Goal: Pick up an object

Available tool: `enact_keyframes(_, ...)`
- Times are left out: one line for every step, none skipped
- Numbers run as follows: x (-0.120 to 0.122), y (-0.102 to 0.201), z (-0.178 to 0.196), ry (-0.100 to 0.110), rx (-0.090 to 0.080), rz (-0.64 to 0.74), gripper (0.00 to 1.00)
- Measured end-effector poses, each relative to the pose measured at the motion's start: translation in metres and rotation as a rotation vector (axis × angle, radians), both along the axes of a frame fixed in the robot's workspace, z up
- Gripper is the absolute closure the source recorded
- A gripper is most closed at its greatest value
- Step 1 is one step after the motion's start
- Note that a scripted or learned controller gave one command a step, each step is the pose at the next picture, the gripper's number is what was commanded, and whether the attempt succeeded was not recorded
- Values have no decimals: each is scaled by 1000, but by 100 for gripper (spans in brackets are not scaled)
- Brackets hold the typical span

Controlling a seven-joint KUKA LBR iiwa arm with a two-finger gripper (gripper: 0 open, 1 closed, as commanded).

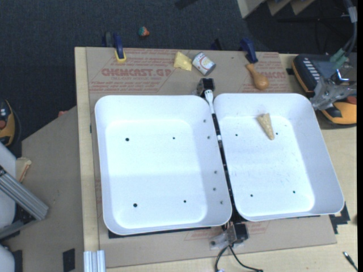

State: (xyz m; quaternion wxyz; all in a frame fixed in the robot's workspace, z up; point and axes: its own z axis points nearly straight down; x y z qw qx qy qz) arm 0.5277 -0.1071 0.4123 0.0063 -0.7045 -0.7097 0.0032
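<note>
One small tan wedge [265, 126], maybe foam, lies in the right bin [317, 174], near its far wall. From where I stand I cannot tell the state of the hand. It should descend straight and close across the narrow sides.

white bins [113, 169] | tan cone [266, 126] | brown board, red lettering [136, 71]

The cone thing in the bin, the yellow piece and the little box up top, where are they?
cone [266, 126], camera view, middle of its body, in the right bin
yellow piece [182, 62], camera view, its centre, on the board
little box [203, 63], camera view, its top face
</note>
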Motion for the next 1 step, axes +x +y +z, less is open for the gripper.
enact_keyframes(40,43,-96,-2,-1,-2,100)
